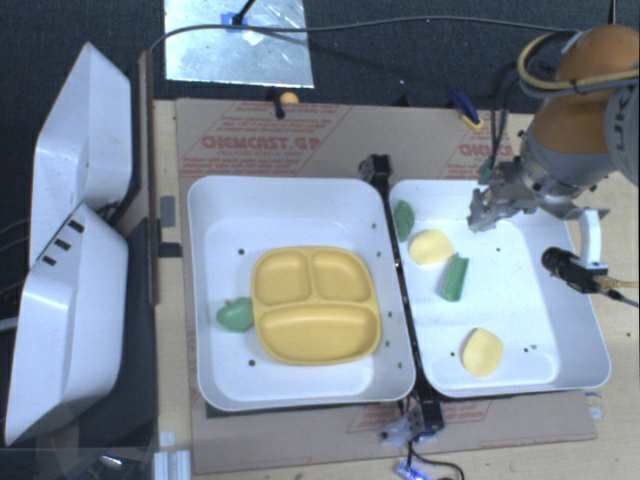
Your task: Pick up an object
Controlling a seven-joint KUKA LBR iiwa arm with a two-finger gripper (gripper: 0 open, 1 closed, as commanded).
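1. I saw the gripper [484, 215] at the upper right of the frame, over the top of the right bin [570, 373]. I could not tell its state.
2. The nearest thing was a yellow lump [431, 246], just left and below. A green stick [454, 277] lay touching or almost touching it.
3. I feared the gripper would bump the stick or come up with nothing.
4. A green bit [403, 218] sat against the bin's left wall, so a grab there could hit the wall.

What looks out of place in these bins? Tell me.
Nothing is spilled or damaged. One oddity: a green piece in the left bin lies beside the yellow tray, touching its left edge, not in a compartment.
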